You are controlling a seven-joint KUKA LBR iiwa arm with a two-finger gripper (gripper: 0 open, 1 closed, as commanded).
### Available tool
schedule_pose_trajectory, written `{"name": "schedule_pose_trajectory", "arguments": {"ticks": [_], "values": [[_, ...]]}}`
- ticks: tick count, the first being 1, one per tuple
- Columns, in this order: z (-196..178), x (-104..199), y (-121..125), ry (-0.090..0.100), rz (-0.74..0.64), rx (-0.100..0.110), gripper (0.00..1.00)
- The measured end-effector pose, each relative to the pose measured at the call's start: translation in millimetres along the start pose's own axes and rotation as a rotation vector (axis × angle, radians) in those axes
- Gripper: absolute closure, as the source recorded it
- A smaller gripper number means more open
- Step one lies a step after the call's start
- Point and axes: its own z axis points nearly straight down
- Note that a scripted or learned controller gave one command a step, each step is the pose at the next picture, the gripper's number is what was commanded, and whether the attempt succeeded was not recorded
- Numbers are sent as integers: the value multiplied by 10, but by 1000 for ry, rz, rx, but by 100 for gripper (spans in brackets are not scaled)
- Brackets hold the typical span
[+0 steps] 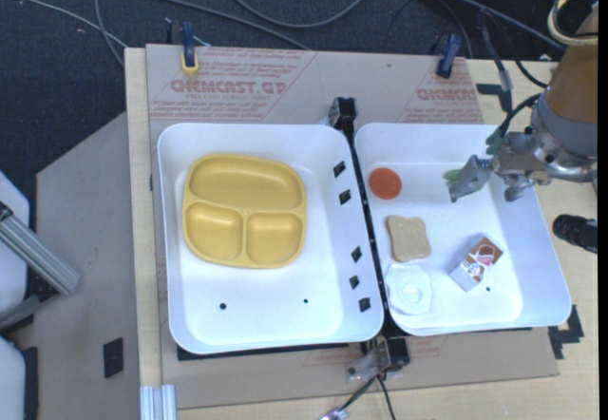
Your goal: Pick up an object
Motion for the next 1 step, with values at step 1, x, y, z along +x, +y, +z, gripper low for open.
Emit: {"name": "schedule_pose_trajectory", "arguments": {"ticks": [1], "values": [[-57, 2, 22, -2, -3, -11, 0]]}}
